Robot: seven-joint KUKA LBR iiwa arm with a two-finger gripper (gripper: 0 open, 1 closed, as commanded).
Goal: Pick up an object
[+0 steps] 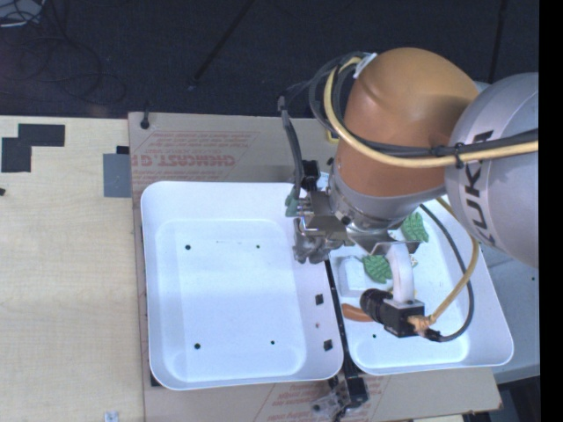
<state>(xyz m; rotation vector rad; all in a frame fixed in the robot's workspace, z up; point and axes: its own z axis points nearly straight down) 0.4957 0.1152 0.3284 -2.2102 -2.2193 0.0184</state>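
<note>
My gripper hangs under the orange-banded wrist, low over the near-left part of the right bin. The wrist and its metal mount hide most of it. Just right of it lies a green leafy object. A second green object peeks out by the wrist's right side. An orange piece lies on the bin floor, near the front left.
The left bin sits beside the right one, with a narrow dark gap between them. A black cable plug and yellow hose dangle from the arm over the right bin. Brown cardboard lies under both bins.
</note>
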